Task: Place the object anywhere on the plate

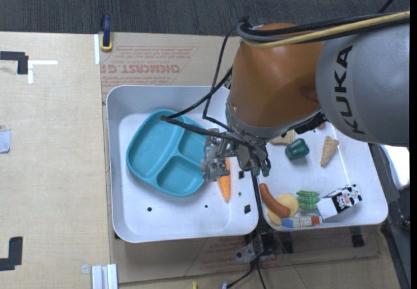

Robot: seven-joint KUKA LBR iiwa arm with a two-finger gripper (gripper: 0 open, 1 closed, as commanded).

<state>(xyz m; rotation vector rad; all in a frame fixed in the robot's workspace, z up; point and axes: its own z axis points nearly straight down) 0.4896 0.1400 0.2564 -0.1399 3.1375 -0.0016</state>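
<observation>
A blue divided plate point(163, 154) lies in the left bin point(130, 216). My gripper point(218, 165) hangs at the plate's right rim, under the orange wrist. An orange carrot point(225, 188) sticks out from between its fingers, tip pointing toward the bin's front. The fingers look shut on the carrot's thick end. The carrot's tip hangs beside the plate's right edge, over the white bin floor and not over the plate.
The right bin point(365, 216) holds a green pepper point(297, 149), a tan wedge point(329, 150), a sausage point(273, 198), a green leafy piece point(307, 198), a cow-patterned carton point(344, 200) and a small box point(303, 221). The arm covers the bins' shared wall.
</observation>
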